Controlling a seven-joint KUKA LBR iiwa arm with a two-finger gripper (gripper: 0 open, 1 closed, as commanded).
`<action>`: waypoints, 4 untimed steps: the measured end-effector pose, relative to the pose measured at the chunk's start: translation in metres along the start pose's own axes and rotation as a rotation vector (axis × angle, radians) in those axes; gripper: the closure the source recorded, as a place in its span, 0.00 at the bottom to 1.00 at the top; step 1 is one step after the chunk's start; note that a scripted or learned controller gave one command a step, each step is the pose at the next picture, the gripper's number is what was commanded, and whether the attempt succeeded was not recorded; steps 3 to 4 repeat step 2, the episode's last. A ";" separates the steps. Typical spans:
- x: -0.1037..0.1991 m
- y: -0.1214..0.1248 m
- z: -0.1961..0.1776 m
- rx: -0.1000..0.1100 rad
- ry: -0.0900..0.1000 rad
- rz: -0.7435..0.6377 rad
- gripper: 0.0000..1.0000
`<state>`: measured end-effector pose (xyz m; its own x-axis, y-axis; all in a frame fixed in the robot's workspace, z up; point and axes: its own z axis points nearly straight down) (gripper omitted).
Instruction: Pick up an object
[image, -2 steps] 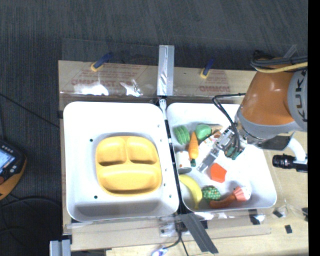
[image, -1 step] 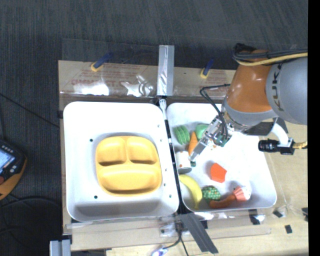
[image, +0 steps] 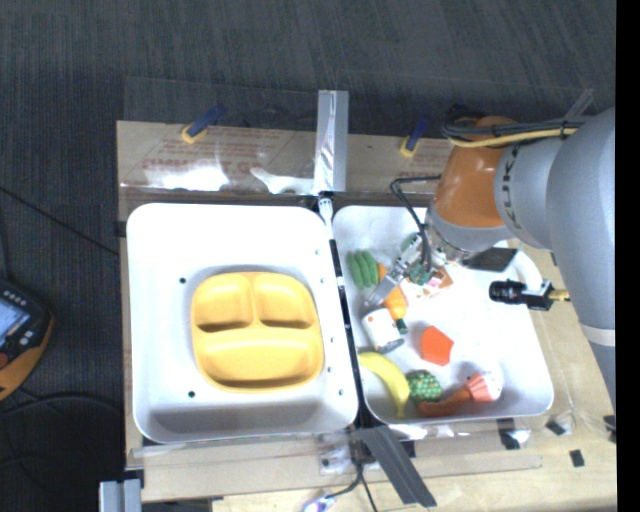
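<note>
The gripper hangs low over the right bin, toward that bin's ten o'clock, its tip just above a small orange piece and beside a green ridged toy at its nine o'clock; whether it is spread or pinching anything, I cannot tell. Below it, toward six o'clock, lie a white block, an orange-red wedge and a banana, while a yellow divided tray sits in the left bin.

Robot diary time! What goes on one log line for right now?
arm: reaching into right bin | gripper: low by green toy | yellow tray: left bin | lifted: nothing seen
</note>
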<state>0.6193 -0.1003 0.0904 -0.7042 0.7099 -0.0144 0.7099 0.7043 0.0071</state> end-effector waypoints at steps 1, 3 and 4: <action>-0.001 0.001 -0.012 0.001 -0.005 -0.003 1.00; 0.021 0.050 -0.094 0.009 0.011 0.070 1.00; 0.021 0.050 -0.094 0.009 0.011 0.070 1.00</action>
